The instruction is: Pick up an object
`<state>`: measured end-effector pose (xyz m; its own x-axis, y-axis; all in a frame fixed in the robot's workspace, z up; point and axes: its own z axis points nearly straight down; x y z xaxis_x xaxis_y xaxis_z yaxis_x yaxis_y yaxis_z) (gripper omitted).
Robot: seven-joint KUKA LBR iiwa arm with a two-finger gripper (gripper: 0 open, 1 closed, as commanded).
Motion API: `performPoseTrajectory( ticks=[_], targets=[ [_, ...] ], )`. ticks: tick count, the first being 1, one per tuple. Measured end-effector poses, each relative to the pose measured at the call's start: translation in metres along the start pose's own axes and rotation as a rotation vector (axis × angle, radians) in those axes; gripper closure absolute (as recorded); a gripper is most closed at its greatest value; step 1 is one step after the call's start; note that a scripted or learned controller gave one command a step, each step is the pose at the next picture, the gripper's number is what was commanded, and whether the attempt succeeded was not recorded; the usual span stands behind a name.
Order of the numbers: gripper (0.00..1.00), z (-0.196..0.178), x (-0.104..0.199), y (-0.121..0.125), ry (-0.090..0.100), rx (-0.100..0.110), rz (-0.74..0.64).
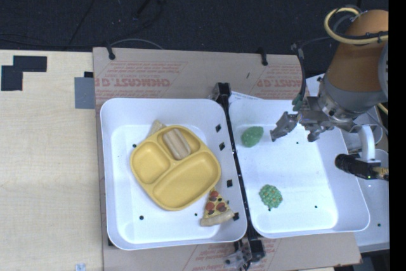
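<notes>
- Dark carpet with loose cables is filling the top of the scene, and below it a pale wooden bench (44,155) is carrying a cardboard sheet (190,73) on which two shallow white bins are sitting side by side.
- Red print on the cardboard is showing upside down along its far edge and again at its near edge; it is too small and reversed to read with certainty.
- Reaching in from the right, the grey arm with its orange band (358,66) is hanging over the far right corner of the right bin (346,216).
- Its gripper (298,127) is hovering above that bin's far half with the fingers spread apart; one dark fingertip (279,132) is pointing toward the left, nothing is sitting between the fingers, and no contact with any object is visible.
- A smooth green lump (252,136) is lying near the far left corner of the right bin, just beside that fingertip but apart from it.
- A bumpy green cluster (271,196) is resting toward the near left side of the same bin.
- Across the divider, the left bin (120,225) is holding a yellow divided plate (174,168) with a hot dog toy (177,143) in its far compartment.
- A pizza slice toy (216,209) is lying near the near right corner of the left bin, touching the plate's rim.
</notes>
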<state>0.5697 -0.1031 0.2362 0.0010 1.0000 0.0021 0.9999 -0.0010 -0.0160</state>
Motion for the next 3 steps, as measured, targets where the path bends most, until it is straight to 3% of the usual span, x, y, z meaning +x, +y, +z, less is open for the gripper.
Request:
performPoseTrajectory(
  ticks=[1,3],
  targets=[
    [0.00,-0.007,0.000,0.002,-0.001,-0.012,-0.002],
    [0.00,0.093,0.010,-0.006,0.000,-0.008,-0.001]
  ],
)
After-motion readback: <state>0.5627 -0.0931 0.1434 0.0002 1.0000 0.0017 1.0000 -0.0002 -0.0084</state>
